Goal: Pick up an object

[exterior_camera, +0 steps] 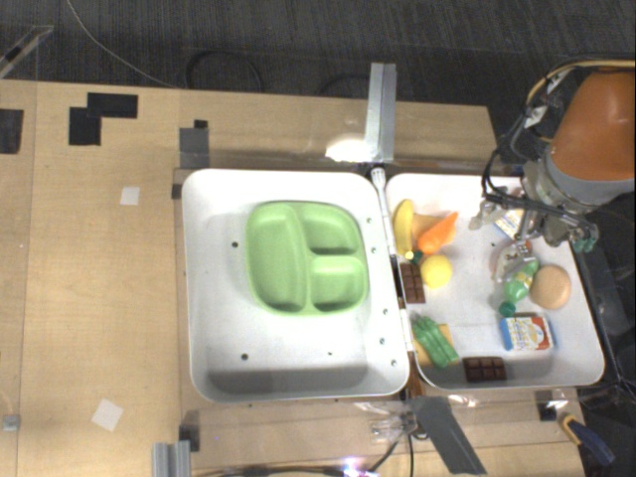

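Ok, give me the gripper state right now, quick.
Gripper: low in the right bin, over the green object beside the potato; open or closed cannot be told.

Shiny plastic, pale wood

The white bins (214, 361) look like smooth plastic, the green tray (303, 256) smooth and a bit shiny; the bench (89, 296) is pale matt wood.

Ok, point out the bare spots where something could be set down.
Most room lies in the left bin, on the white floor around the green divided tray, widest along its near edge. In the right bin, a bare patch sits between the lemon, green bottle and chocolate bar. It is crowded by the banana and carrot.
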